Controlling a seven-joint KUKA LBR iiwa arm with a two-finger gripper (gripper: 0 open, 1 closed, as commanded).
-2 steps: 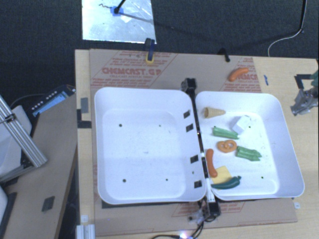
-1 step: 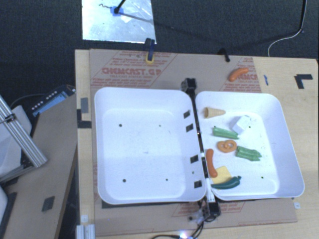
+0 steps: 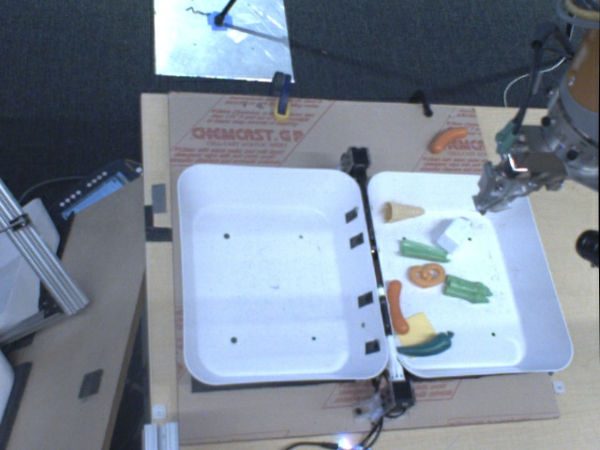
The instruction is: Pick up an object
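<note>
My gripper hangs over the back right corner of the right bin, above and to the right of a white block; nothing shows between its fingers. In that bin also lie a tan cone, a green pod, an orange pretzel, a second green piece, a red-orange sausage, a yellow block and a dark green pepper.
The left bin sits beside the right one, joined by a black hinge strip. An orange sausage lies on the board behind the right bin. A yellow clamp stands at the back.
</note>
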